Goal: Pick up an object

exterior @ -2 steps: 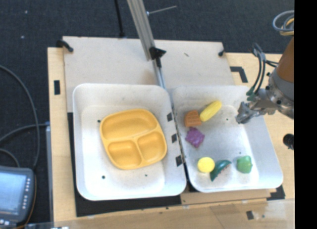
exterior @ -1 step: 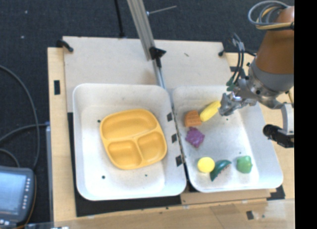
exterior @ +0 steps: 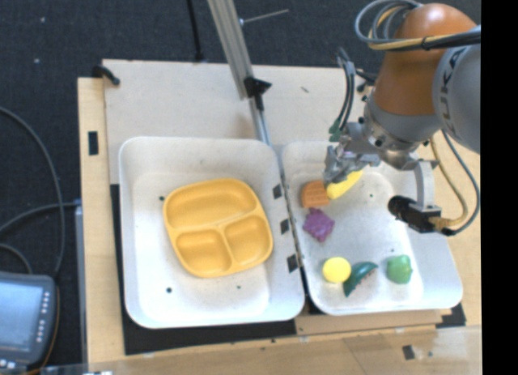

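Left half of frame: the left bin [exterior: 137, 203] carries a yellow divided tray [exterior: 217, 226] near its middle, with bare floor on all sides of it. Nothing here bears on the pick, and the tray lies well apart from the arm.

Centre: the inner walls of the two bins run side by side down the middle of the frame. An orange-brown block [exterior: 315, 195] sits just inside the right bin [exterior: 437, 280], close to that inner wall, and a purple piece [exterior: 318, 224] lies just below it.

Centre-right: the jaws [exterior: 338, 177] hang over the upper left part of the right bin, directly at a yellow banana-shaped object [exterior: 346, 184]. Whether they are apart, together or clamped on it cannot be told; the wrist hides the fingertips. The banana-shaped object touches or nearly touches the orange-brown block.

Risks, as judged:
- A closing finger may catch the block as well, pushing it against the inner wall or spoiling the grip.
- The object's curved form may slip out on lifting.
- Room to the left is tight, owing to the wall.

Lower right: a yellow ball [exterior: 336, 269], a dark teal piece [exterior: 358, 274] and a green piece [exterior: 397, 269] lie in a row, well clear of the jaws. Open floor lies between that row and the arm, giving room for retreat upward and rightward.
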`<state>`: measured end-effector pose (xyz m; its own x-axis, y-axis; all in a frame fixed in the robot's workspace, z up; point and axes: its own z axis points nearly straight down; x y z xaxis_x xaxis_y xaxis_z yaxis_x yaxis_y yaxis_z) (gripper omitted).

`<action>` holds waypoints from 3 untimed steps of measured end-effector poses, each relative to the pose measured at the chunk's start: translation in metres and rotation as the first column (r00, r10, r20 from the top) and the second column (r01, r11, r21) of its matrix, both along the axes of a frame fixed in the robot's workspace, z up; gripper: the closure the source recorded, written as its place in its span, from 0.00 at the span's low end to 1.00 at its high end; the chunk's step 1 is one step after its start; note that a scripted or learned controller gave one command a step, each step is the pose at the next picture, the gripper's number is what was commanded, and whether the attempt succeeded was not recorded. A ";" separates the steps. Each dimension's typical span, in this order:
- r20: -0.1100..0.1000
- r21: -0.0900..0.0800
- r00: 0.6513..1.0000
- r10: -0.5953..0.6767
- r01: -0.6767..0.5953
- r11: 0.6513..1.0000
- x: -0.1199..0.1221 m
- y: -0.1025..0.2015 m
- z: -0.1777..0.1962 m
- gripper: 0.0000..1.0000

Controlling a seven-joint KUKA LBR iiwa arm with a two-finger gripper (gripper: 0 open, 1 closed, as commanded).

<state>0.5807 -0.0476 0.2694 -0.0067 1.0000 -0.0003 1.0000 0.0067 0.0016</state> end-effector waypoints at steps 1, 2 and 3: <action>0.000 0.000 1.000 -0.001 0.001 1.000 0.027 0.047 -0.015 1.00; 0.001 0.001 1.000 0.000 0.000 1.000 0.047 0.092 -0.009 1.00; 0.001 0.001 1.000 -0.001 0.001 1.000 0.066 0.135 -0.006 1.00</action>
<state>0.6467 0.0873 0.2634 -0.0062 1.0000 0.0006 1.0000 0.0062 0.0023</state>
